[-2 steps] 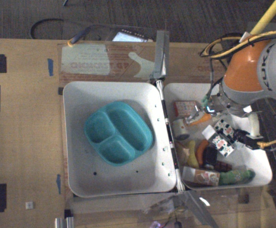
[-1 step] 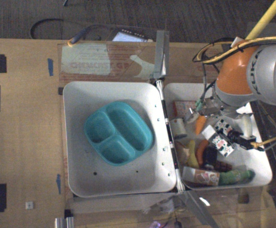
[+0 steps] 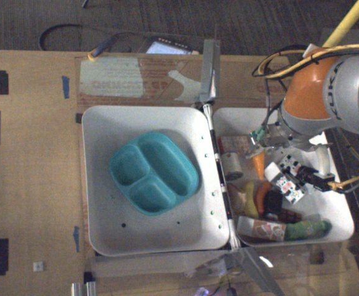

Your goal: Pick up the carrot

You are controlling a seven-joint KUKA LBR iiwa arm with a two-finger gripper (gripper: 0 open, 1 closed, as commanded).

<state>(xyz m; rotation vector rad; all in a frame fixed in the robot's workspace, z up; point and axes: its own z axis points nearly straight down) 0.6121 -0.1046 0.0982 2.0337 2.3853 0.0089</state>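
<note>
Left shallow white bin (image 3: 96, 184) holds a teal divided plastic plate (image 3: 155, 172); right bin (image 3: 341, 217), an orange carrot (image 3: 258, 163) just beside the gripper (image 3: 259, 145), grip unclear.

The surface (image 3: 31, 184) is seen as light brown, with black marks (image 3: 3, 84) and small bits of blue tape (image 3: 65, 86) on it. White is the colour of both bins, the left bin (image 3: 99, 221) and the right bin (image 3: 343, 217). The plate (image 3: 155, 172) in the left bin is coloured blue-green all over. In the right bin, the carrot (image 3: 259, 163) is coloured orange, and a rounder thing (image 3: 263, 196) is orange too. A yellow thing (image 3: 249, 196) is seen beside it. A green thing (image 3: 309, 229), a dark brown bottle (image 3: 282, 214) and a grey can (image 3: 232, 164) are seen as well. The arm (image 3: 352, 97) is coloured grey, with an orange band (image 3: 306, 94).
</note>
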